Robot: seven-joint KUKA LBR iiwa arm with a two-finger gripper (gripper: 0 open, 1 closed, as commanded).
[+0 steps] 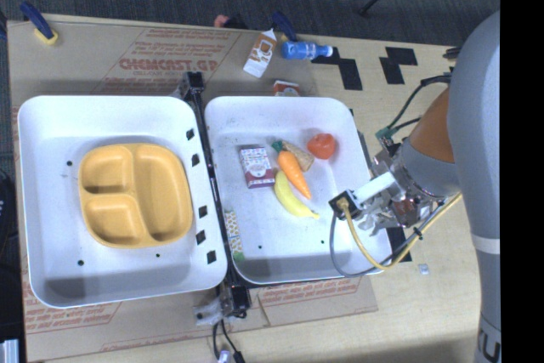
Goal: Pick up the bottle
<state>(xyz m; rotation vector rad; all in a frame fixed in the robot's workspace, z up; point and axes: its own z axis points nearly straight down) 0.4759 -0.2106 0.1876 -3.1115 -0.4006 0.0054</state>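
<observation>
- While the pincer [367, 215] hangs over the right bin's [255, 255] right rim, can't tell its state; yellow cable loops below it.
- Right bin: banana [293, 198], carrot [293, 169], brown carton [257, 165], red fruit [322, 145].
- Left bin [42, 183]: yellow tray [136, 193] w/ compartments.
- Bottle [304, 51], blue, lies on desk [442, 302] beyond right bin, outside it, beside a small carton [260, 53], well apart from pincer.

Single fixed overhead view, tilted slightly. Both bins are framed whole: left bin [34, 183], right bin [255, 259]. Bench [408, 310] is seen from moderate height. Arm [476, 98] is cropped at the right.
</observation>
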